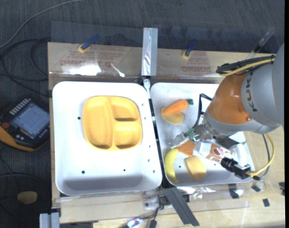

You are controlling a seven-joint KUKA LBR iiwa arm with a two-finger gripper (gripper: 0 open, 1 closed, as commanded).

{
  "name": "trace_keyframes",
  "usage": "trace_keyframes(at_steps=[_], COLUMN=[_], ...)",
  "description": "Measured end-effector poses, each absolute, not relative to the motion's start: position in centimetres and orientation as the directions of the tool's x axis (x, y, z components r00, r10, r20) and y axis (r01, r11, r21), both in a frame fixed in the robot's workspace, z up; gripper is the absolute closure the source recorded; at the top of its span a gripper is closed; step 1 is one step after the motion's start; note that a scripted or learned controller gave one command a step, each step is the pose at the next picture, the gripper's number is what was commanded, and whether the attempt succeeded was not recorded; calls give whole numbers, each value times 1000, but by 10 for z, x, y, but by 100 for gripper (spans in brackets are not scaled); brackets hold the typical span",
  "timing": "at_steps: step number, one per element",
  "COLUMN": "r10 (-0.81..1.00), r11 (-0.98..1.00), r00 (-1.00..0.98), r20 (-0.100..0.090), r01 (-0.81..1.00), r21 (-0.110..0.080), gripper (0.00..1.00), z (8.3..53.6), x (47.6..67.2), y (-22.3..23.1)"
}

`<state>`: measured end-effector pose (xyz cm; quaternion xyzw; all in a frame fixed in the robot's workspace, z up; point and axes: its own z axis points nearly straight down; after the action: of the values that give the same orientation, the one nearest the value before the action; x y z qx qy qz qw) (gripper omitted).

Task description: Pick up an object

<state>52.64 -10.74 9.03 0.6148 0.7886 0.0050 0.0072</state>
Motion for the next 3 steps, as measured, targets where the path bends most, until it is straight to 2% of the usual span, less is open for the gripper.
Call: trace_keyframes(at_steps=[1,2,3], r10=[970,970,983], r11=[244,244,184], r00=[-244,-244,-184], r20=[-3,-3,-5], r01=[970,970,983], r21=[17,17,2], gripper=[100,0,0], z=[100,100,93], x=[527,527,645], y=[-106,-106,-144])
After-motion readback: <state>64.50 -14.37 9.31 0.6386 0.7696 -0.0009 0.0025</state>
